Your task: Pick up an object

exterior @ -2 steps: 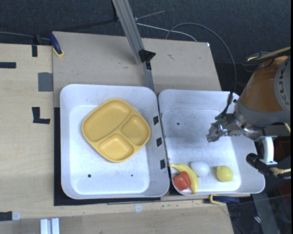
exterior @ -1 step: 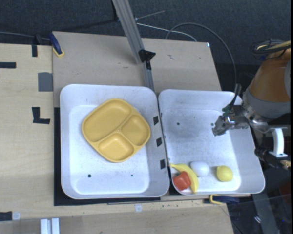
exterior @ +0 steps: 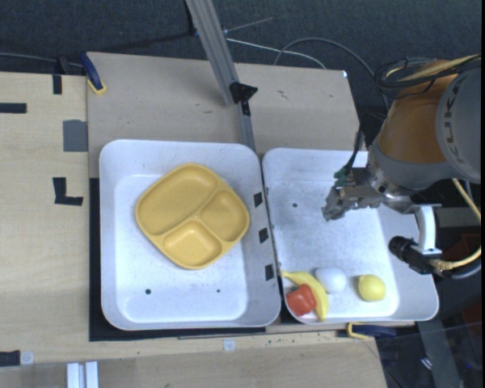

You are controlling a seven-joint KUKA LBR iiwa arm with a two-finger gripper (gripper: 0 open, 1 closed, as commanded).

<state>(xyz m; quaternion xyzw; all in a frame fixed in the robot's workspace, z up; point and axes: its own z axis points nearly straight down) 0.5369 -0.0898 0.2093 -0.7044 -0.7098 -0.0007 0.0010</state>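
Candidate objects lie grouped at the near edge of the right bin (exterior: 307, 168): a yellow banana (exterior: 314, 286) curving over a red piece (exterior: 301, 300), touching it; a white ball (exterior: 332, 279) just beside the banana; a yellow lemon (exterior: 372, 288) a little further right, apart from the ball. End effector (exterior: 335, 207) hangs over the middle of the right bin, well apart from that group, nothing visible between its tips; cannot tell whether it is spread or pressed together. Left bin (exterior: 117, 241) holds a yellow divided plate (exterior: 192, 215), lying flat. Both bins sit on the table (exterior: 162, 95).
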